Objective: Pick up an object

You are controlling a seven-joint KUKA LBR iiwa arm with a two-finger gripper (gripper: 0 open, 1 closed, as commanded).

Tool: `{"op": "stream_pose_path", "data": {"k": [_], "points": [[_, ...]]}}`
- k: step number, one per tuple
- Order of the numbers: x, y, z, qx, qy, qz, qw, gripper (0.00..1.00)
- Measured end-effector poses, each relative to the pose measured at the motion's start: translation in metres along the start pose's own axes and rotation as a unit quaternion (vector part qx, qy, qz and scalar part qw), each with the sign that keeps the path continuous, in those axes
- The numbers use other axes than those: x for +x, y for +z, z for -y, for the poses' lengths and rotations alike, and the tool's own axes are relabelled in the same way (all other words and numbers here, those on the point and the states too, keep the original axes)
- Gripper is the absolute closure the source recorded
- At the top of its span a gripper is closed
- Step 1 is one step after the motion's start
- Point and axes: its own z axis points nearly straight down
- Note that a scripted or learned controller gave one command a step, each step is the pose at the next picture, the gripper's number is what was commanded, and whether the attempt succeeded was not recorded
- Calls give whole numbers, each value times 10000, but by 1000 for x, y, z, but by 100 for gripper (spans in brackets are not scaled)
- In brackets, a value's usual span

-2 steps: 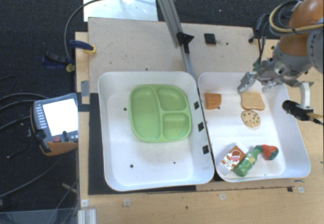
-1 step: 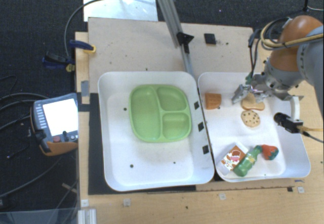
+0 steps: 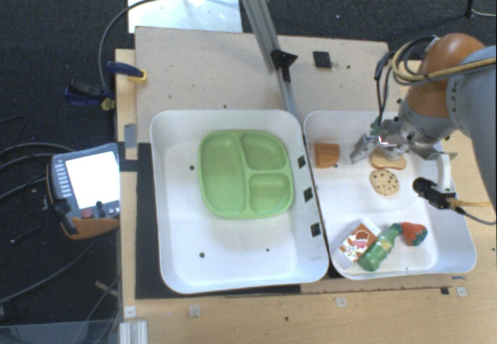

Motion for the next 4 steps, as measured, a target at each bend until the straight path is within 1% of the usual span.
{"op": "stream_pose_path", "data": {"k": [1,2,3,4], "points": [[-2,-15,-3,-63,-1,34,10000,100],[-6,-60,-7,10,-9,-11,10000,100],[-13,-116,-17,-3,-13,-5,10000,100],[-13,-172,-20,1,-18,-8,10000,100]]}}
